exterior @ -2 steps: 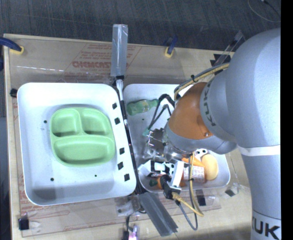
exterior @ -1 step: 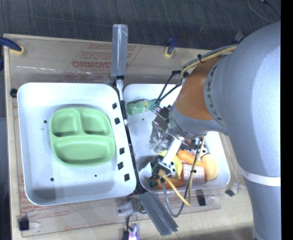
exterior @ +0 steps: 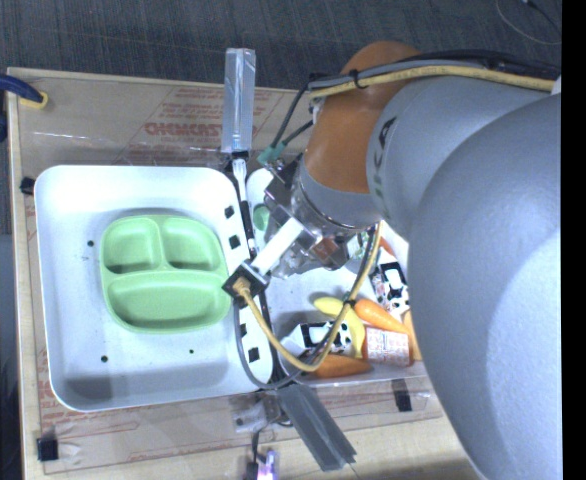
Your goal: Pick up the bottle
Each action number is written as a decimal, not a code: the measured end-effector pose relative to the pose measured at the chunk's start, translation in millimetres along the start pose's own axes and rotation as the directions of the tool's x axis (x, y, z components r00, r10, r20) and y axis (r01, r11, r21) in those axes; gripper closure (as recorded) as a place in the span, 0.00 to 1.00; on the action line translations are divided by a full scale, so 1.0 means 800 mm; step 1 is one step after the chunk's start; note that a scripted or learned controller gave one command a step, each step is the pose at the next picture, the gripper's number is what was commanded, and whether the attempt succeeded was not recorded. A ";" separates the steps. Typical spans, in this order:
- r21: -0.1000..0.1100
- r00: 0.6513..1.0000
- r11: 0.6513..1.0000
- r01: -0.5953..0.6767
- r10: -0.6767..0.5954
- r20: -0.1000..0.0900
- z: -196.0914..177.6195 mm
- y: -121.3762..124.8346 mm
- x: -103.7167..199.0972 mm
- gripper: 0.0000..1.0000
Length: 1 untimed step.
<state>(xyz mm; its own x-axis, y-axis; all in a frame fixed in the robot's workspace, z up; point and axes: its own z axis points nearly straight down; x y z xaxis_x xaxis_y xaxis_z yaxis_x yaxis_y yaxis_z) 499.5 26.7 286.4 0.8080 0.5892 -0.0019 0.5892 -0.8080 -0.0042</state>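
Observation:
The arm's grey bulk and orange wrist band (exterior: 348, 158) hang over the right bin (exterior: 256, 353) and hide most of it. The gripper (exterior: 308, 248) points down into the bin's upper left part, near the wall between the two bins. What looks like the bottle (exterior: 388, 346), a small item with an orange and white label, lies at the bin's lower right, half under the arm. It is down and to the right of the gripper and apart from it. Nothing shows between the gripper's tips.
A yellow banana (exterior: 331, 306), an orange carrot (exterior: 381, 314), a black-and-white patterned item (exterior: 345, 340) and a reddish-orange piece (exterior: 338, 366) lie beside the bottle. The left bin (exterior: 68, 368) holds a green divided plate (exterior: 163, 273). A yellow cable (exterior: 263, 330) loops over the divider.

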 end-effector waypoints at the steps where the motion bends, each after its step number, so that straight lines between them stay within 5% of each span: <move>1: 0.001 1.000 1.000 -0.026 0.026 0.003 0.121 -0.038 -0.009 1.00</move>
<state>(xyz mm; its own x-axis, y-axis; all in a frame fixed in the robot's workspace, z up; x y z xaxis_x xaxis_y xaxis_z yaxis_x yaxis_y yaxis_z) 475.5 47.0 190.0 0.8228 0.5683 -0.0049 0.5683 -0.8228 -0.0055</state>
